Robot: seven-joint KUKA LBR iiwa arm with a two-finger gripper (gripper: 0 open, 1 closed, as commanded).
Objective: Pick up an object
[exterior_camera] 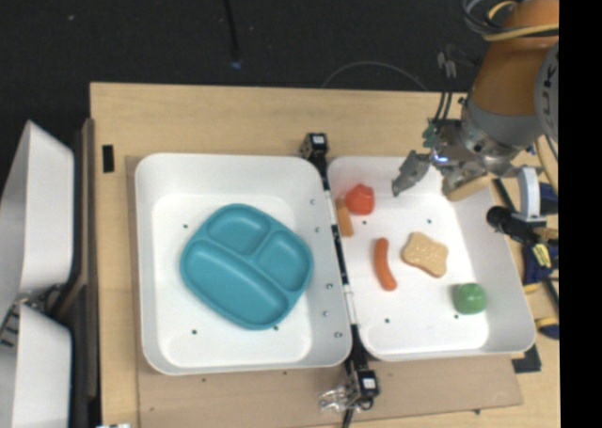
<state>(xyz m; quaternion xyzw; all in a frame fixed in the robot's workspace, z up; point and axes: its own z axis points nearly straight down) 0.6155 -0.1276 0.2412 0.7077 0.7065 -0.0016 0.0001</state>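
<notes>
Over the far edge of the right shallow white plastic bin (489, 337), near its far right corner, hangs the dark two-finger gripper (419, 172) of the grey arm with the orange band. Its fingers are spread apart and nothing is between them.

No object is chosen by the task, and four small ones lie in this bin. Closest to the gripper is a red rounded piece like a small tomato (358, 198), near the bin's left wall at the far end. Just beside it, against that wall, lies a short orange-brown stick (344, 221). Toward the middle are a red curved sausage shape (384, 263) and a tan piece like a slice of toast (425, 254), close together but apart. A green ball (468, 298) rests near the right wall.

I judge the red rounded piece the easiest target. The gripper should come down straight over its middle, with the fingers turned so that neither meets the wall or the stick. All pieces look smooth and hard, so the round ones may slip or roll.

The left bin (155, 323) carries a teal plastic plate with three compartments (246, 266).
</notes>
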